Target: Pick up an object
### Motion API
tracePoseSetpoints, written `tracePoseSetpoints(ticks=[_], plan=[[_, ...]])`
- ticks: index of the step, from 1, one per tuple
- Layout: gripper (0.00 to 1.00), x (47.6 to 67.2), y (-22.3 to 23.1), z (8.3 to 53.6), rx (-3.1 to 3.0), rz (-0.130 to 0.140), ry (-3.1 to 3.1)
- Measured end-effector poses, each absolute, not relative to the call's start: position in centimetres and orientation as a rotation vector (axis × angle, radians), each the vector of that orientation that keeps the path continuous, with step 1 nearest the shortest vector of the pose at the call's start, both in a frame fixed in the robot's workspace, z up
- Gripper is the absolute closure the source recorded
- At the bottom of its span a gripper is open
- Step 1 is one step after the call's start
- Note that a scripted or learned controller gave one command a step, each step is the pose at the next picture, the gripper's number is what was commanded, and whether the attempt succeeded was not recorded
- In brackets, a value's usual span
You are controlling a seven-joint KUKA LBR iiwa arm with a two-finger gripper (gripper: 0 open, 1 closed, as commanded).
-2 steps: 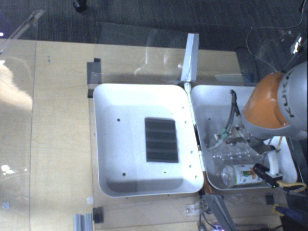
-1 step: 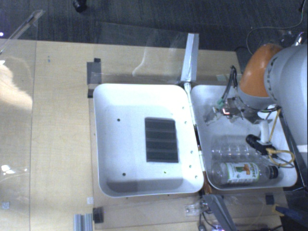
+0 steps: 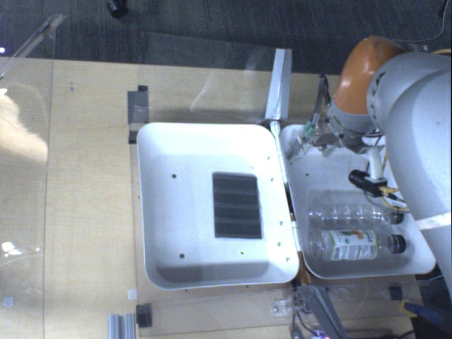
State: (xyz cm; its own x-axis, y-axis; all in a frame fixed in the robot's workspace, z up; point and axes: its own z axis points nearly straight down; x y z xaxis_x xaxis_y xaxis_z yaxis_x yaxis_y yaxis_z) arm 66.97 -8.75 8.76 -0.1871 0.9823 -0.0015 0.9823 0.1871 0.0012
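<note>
- One labelled bottle (image 3: pixel 349 245): clear plastic, on its side along the near wall of the right bin (image 3: pixel 319 189); dark cap pointing right; white and green label round the middle.
- One bare bottle (image 3: pixel 349 215): clear, on its side, parallel to the labelled one and just beside it on the far side; its right end reaches the arm's edge.
- One gripper (image 3: pixel 316 137): low over the far left corner of the right bin, apart from both bottles; no object visible in its grasp; open or closed, I cannot tell.
- One arm (image 3: pixel 417 119): grey, with an orange band (image 3: pixel 367 66); it covers the right bin's right side.
- One left bin (image 3: pixel 176 210): a dark ribbed slab (image 3: pixel 236 205) lies flat at its centre, apart from every wall.
- One metal strip (image 3: pixel 280 83): grey, at the far end of the seam between the bins.
- One bench (image 3: pixel 85 210): pale wood.
</note>
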Motion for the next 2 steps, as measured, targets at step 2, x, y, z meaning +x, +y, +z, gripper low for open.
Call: tracePoseSetpoints(ticks=[2], plan=[[0.0,54.9,-15.4,9.0,1.755,0.01,2.592]])
